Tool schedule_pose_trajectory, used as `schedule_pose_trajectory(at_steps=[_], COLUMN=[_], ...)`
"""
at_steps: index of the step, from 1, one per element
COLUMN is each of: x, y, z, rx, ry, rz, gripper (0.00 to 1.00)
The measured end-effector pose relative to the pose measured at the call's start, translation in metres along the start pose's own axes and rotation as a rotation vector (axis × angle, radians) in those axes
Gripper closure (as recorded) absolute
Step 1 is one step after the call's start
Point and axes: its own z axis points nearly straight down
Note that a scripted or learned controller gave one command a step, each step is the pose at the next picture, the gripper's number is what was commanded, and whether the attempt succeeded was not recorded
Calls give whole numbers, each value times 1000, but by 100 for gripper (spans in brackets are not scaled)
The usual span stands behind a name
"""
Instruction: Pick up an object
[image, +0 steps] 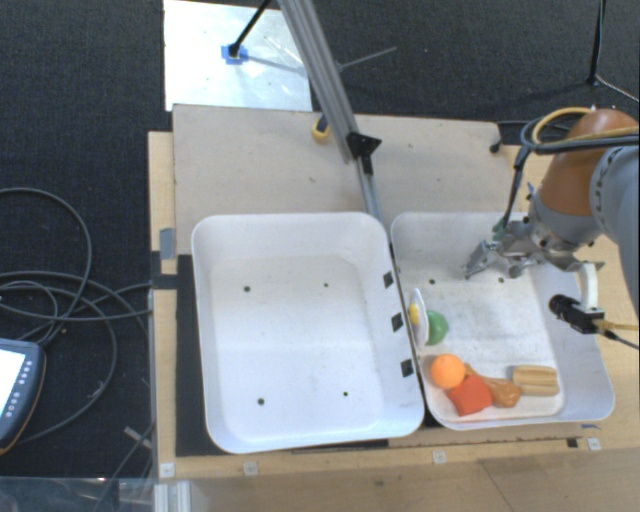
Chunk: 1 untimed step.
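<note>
Bins: two shallow white trays of smooth plastic with rounded corners, side by side on a pale board; the left bin (300, 330) shows a bare floor with a few small dark dots, the right bin (500, 310) holds all the objects.
Objects counted: five small pieces, all gathered at the near edge and near-left side of the right bin.
Red block (469, 396): one, angular, matte, nearest the camera, touching the orange ball.
Orange ball (447, 371): one, round and smooth, just beside the red block.
Orange-brown piece (505, 392): one, elongated; its shape is hard to make out where it is wedged between the red block and the tan piece.
Tan piece (535, 379): one, a short ridged loaf-like form.
Green ball (437, 326): one, round, against the bin's left wall, partly overlapped by a yellow-and-white sliver too thin to identify.
Gripper (478, 265): one, grey metal, low over the far half of the right bin, well apart from the objects; nothing between its fingers, and I cannot tell whether the jaws are parted or closed.
Arm: grey with an orange band, cut off at the right edge.
</note>
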Motion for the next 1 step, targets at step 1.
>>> schedule_pose_trajectory(at_steps=[1], x=[0], y=[2], z=[-15], rx=[-7], ry=[-1], rz=[-3], gripper=[100])
